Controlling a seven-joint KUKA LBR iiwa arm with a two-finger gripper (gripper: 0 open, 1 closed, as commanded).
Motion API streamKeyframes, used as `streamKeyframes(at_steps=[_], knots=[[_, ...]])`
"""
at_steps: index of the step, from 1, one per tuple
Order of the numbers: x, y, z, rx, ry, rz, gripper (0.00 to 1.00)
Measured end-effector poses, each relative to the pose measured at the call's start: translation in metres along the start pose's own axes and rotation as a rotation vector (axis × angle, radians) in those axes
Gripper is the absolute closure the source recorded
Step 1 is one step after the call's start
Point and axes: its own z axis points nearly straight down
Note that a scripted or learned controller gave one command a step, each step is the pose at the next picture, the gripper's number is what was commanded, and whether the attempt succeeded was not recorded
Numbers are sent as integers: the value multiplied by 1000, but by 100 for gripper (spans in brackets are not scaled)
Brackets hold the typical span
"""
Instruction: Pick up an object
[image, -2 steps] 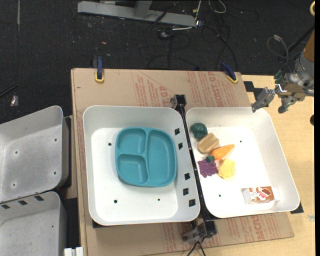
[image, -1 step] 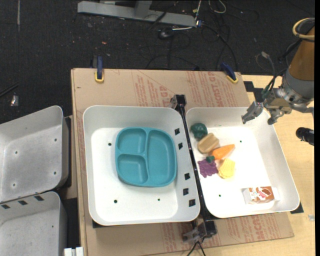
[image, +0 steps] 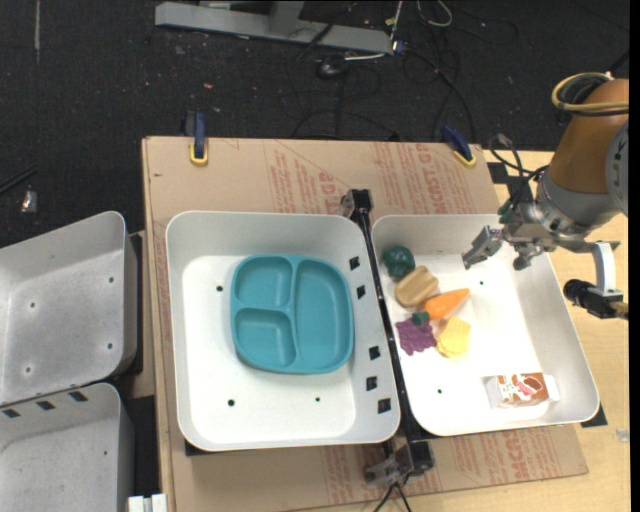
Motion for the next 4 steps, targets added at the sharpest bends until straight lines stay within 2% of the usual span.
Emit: streamKeyframes(at_steps=[1, 2, 3, 4], knots=[[11, 0, 51, -1, 0, -2, 0], [10, 2, 37, -8, -3, -2, 100], [10, 9, -26, -13, -4, -2, 100], [5, 10, -70, -12, -4, -2, 100]])
